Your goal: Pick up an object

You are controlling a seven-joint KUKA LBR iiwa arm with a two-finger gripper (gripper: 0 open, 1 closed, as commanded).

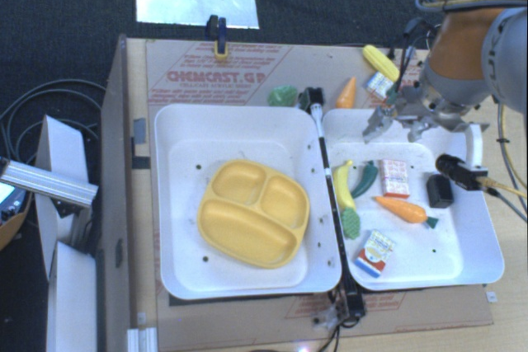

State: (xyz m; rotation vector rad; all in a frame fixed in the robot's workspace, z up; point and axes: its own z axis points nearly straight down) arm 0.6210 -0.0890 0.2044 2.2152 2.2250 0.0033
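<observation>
My gripper (397, 124) hangs over the far edge of the right bin (474, 260), its two fingers spread apart, open, with nothing between them. Below it in that bin lie a yellow banana (342, 185), a dark green pod (365, 177), a red and white box (394, 178), an orange carrot (402, 210), a black block (439, 192), a green knobbly piece (351, 223) and a small carton (373, 251). None of them touches the fingers.
The left bin (177, 177) holds a yellow divided plate (252, 213). Behind the bins on the cardboard lie a yellow corn cob (380, 62), a small carrot (346, 93), a small box (379, 85) and a green item (283, 96). A clamp (313, 100) sits at the divider.
</observation>
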